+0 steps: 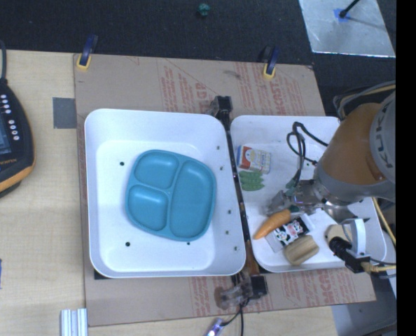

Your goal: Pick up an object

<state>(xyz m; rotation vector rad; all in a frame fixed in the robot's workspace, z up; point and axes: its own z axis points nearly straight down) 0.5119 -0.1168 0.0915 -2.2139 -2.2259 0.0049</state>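
We see the tabletop (40, 208) carrying a sheet of cardboard, and on it two shallow white bins side by side. The left bin (103, 257) holds a blue divided plate (171, 194), which lies flat near the middle, well apart from the arm. The right bin (264, 261) holds the small things that the task can choose from: a carton with a red and white label (254, 159) near the far wall, a small green item (251, 181) just below it, an orange carrot (272, 224) lying at a slant near the dividing wall, a black and white printed piece (289, 232) just beside the carrot, and a tan wooden block (300, 249) at the near edge.

The arm (351, 152) reaches in from the right and its wrist hangs low over the right bin, so we judge that it aims at this cluster and not at the plate. The claw (286, 200) sits just above the thick end of the carrot, perhaps touching it. Its metal tips are small and partly covered by the wrist, so we cannot tell if it is released or clenched, and we see nothing clearly between them. We think the carrot is the likely target, because it lies nearest to the tips. Its slant and the close neighbours could make a clean grip difficult.
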